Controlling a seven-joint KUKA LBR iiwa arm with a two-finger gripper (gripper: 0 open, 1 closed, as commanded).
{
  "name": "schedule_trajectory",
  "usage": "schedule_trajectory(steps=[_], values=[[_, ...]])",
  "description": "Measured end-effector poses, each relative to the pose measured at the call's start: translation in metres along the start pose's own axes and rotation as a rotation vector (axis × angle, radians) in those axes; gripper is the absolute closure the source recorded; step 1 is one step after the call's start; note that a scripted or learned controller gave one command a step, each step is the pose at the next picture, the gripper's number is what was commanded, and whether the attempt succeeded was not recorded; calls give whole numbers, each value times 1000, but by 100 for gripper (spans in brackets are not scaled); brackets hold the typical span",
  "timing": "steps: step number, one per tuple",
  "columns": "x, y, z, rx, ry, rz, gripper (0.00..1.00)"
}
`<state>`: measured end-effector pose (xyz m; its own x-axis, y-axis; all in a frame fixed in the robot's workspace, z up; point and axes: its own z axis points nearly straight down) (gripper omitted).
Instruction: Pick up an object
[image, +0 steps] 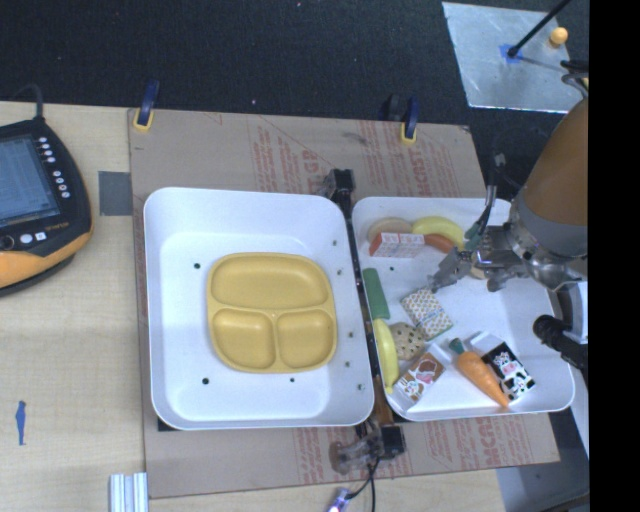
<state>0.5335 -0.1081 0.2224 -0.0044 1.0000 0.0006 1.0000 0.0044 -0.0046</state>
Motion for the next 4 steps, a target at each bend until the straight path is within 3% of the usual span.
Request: schedule_trajectory(steps=[1, 2, 3, 4], values=[[0, -10, 124, -9, -5, -1, 0], [-1, -9, 113, -8, -7, -4, 100], [-1, -9, 113, -9, -7, -4, 0], [-26, -52, 129, -6, -2, -2, 0]])
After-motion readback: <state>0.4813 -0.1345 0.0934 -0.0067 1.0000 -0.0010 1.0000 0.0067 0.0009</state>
